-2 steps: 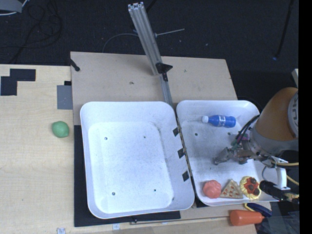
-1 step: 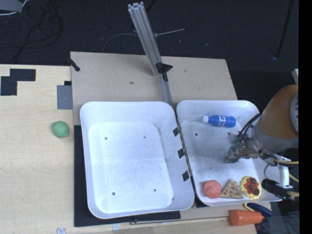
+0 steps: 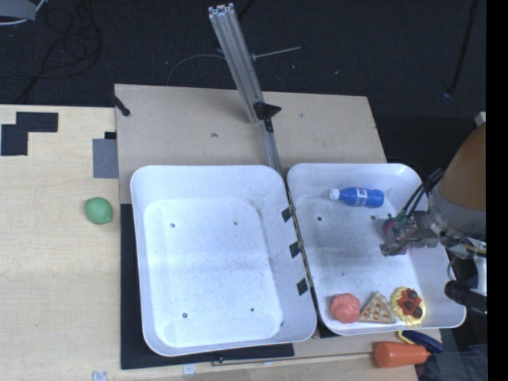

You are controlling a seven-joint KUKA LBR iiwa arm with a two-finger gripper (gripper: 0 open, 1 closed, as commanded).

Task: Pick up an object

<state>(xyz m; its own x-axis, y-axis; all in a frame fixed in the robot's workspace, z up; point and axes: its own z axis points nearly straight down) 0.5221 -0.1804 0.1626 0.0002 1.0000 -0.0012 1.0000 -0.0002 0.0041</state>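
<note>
Arm: the grey arm with its orange band reaches in from the right, over the right edge of the right bin (image 3: 349,173).
Pincer: the pincer (image 3: 394,240) hangs low over the right half of that bin; I cannot tell how it is set, since dark parts and cables blur it.
Possible targets: a blue bottle (image 3: 359,197) lies on its side near the bin's far edge, well apart from the pincer; a red ball-like toy (image 3: 344,307), a pizza-slice toy (image 3: 378,310) and a round yellow toy with red spots (image 3: 407,304) sit in a row along the near edge.
Left bin: the left bin (image 3: 147,193) is just beside the right one.
Outside the bins: a green ball (image 3: 98,210) rests on the counter (image 3: 48,276) to the left; an orange carrot-like toy (image 3: 399,354) lies below the right bin.
Step in hand: judged as the approach, with nothing seen between the pincer's tips.
Next move: it calls for choosing one toy, centring above it, descending and pinching it squarely.
</note>
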